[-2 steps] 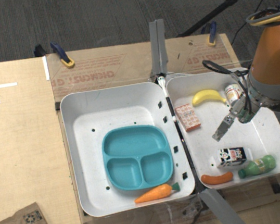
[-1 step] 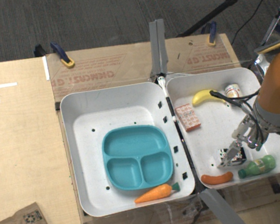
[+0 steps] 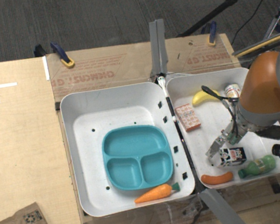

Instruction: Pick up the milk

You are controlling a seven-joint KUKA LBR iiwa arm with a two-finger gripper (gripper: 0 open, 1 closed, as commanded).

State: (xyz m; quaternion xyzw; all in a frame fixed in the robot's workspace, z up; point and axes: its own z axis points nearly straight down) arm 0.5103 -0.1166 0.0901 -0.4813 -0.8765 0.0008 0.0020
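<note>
**Milk carton low in the right bin, gripper just above it**

Milk carton (image 3: 233, 155) lies on its side in the right bin (image 3: 213, 123), near the front wall, and I read its long axis as running left to right. Just in front of it I see a red sausage (image 3: 217, 178) and a green bottle (image 3: 257, 167). Farther back sit a small red box (image 3: 188, 117), a banana (image 3: 205, 97) and a can (image 3: 232, 90). The left bin (image 3: 82, 144) holds a teal divided plate (image 3: 137, 156) and a carrot (image 3: 154, 193).

The gripper (image 3: 218, 147) hangs at the carton's upper left edge, its fingers spread apart, nothing between them. I can't tell if a fingertip touches the carton.
</note>
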